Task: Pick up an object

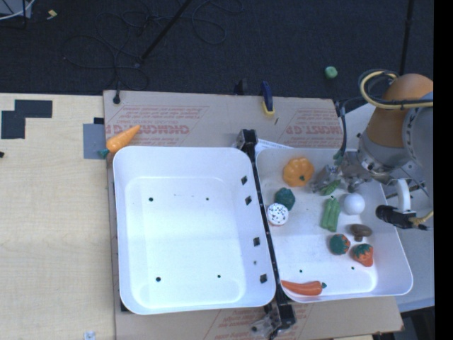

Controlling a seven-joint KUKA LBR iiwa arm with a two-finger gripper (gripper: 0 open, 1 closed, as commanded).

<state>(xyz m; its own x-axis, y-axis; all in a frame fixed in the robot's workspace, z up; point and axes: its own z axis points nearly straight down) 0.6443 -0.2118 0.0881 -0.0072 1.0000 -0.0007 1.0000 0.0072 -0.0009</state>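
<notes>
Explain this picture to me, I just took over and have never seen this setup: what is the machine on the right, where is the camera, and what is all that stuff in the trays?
You are looking down at a slant from one fixed camera above a bench. The grey machine with the orange band is a robot arm reaching in from the right. Its hand hovers low over the far part of the right bin; I cannot tell whether anything is in it.

Two shallow white bins sit side by side. The right one holds toy items: an orange pumpkin, a dark green piece, a white dotted ball, a green cucumber, a plain white ball, a brown mushroom, a strawberry and a red chilli. A toy carrot lies outside, by the far corner of the left bin.
</notes>
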